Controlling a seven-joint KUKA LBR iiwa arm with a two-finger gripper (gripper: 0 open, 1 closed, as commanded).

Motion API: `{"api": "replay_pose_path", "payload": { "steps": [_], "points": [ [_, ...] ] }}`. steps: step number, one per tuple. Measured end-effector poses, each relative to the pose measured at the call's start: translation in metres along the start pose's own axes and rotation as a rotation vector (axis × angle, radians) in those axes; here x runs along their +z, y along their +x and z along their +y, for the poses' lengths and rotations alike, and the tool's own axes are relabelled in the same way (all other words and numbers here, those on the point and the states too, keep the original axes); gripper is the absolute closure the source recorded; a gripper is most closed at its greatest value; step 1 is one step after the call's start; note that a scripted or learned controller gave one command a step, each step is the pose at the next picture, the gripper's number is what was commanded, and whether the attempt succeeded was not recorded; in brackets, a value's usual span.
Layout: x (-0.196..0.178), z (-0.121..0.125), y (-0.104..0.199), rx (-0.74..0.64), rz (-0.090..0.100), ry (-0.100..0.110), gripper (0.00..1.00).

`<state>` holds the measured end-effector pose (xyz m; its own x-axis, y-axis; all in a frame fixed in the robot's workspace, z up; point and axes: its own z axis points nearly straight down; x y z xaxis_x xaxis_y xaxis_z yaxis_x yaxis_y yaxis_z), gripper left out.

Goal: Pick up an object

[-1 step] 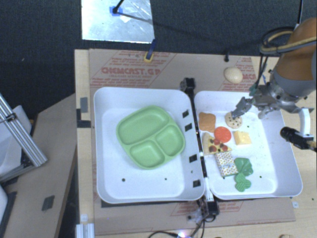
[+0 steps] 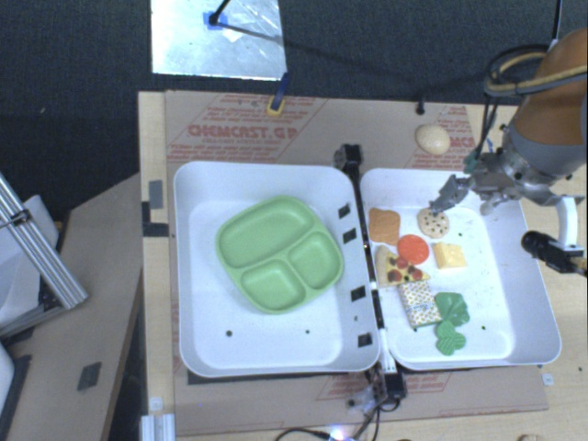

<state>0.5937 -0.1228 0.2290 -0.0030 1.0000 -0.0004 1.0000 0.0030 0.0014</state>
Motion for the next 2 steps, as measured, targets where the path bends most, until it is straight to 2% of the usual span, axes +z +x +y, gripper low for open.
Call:
{"api": "replay_pose_path", "payload": {
  "steps": [2],
  "points": [
    [0.091, -0.004, -0.010, 0.002, 0.000, 0.004, 0.00]
  ]
}}
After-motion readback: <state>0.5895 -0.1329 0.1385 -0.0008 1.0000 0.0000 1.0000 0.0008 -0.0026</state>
